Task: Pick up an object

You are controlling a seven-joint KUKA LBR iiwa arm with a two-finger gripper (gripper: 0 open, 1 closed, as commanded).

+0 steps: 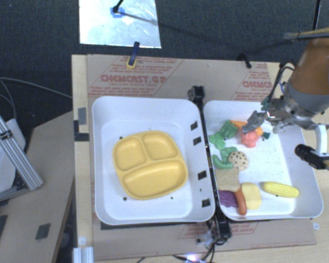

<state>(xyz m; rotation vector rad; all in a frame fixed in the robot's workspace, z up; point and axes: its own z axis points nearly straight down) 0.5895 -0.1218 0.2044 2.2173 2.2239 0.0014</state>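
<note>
Scanning from the left, we find the left bin (pixel 101 163) holding a yellow divided plate (pixel 149 164), flat and untouched. Across the divider, the right bin (pixel 306 193) carries the toy food: green leafy pieces (pixel 226 131) near the top, a speckled cookie (pixel 237 159) below them, then a purple piece (pixel 228 197), a sausage (pixel 240 201) and a pale yellow block (pixel 251 195) crowded at the near edge, with a corn cob (pixel 281 189) just beside them to the right. A red piece (pixel 250 138) lies at the upper middle, and the claw (pixel 259 120) hangs right over it, arm reaching in from the right. We cannot tell whether the claw is clenched or released, nor whether it touches the red piece. Nothing looks lifted; we judge the pick not yet done, with grasp and lift both left.
</note>
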